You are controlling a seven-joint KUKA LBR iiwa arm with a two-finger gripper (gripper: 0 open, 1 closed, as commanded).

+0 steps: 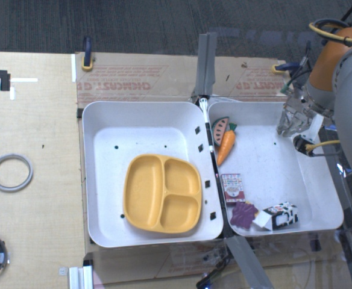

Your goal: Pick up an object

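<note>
Mirrored red lettering runs across the cardboard behind the 2 bins, too reversed to read. The gripper hangs over the right bin's far right corner; whether its fingers are parted I cannot tell, nothing visible between them. The toy carrot lies well to its left against the divider, beside a watermelon slice

Arm: grey, orange band. 2 bins: white. Left of gripper: orange carrot, green top; watermelon slice, red with dark seeds. Lower left: red-and-white box; purple toy; black-and-white patched toy. Far left: yellow plate; grey ring.
</note>
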